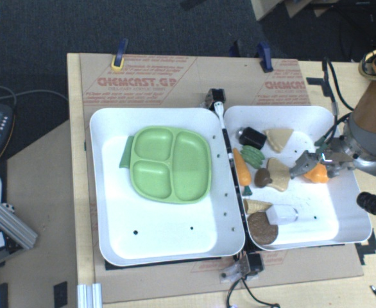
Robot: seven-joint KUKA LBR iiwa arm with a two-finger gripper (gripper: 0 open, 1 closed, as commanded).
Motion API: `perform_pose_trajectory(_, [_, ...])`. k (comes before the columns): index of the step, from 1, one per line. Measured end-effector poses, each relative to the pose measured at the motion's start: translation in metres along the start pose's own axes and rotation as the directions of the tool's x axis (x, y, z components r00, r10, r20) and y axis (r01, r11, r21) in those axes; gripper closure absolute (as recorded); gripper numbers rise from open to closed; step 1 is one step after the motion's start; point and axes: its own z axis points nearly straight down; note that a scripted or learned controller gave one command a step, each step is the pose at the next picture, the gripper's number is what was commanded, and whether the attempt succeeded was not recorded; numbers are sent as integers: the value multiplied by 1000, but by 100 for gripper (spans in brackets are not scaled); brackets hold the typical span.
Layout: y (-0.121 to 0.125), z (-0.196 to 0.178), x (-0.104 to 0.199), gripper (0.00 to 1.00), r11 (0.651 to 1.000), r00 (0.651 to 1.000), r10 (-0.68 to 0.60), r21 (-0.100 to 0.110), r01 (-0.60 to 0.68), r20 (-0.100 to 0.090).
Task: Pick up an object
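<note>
1. Over the right bin [342, 233], the gripper [308, 165] hangs low; I cannot tell if it grasps anything.
2. Just beside it lies a small orange object [317, 174], touching or nearly.
3. To succeed, I think it should center on this piece before lifting.

Small objects clustered in the right bin [342, 226]

We see an orange carrot [241, 166] along the left wall, a dark green piece [253, 155] and a black block [253, 136] near the top, tan pieces [279, 139] beside them, a brown round item [262, 178], a brown disc [262, 228] at the front edge, a white block [282, 214], and an orange piece [317, 172] on the right.
</note>
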Motion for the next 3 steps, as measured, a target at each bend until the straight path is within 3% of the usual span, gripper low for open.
perform_pose_trajectory(1, [3, -6, 0, 0, 1000, 1000, -3, -13, 3, 3])
perform_pose_trajectory(3, [8, 107, 2, 0, 1000, 1000, -3, -7, 3, 0])
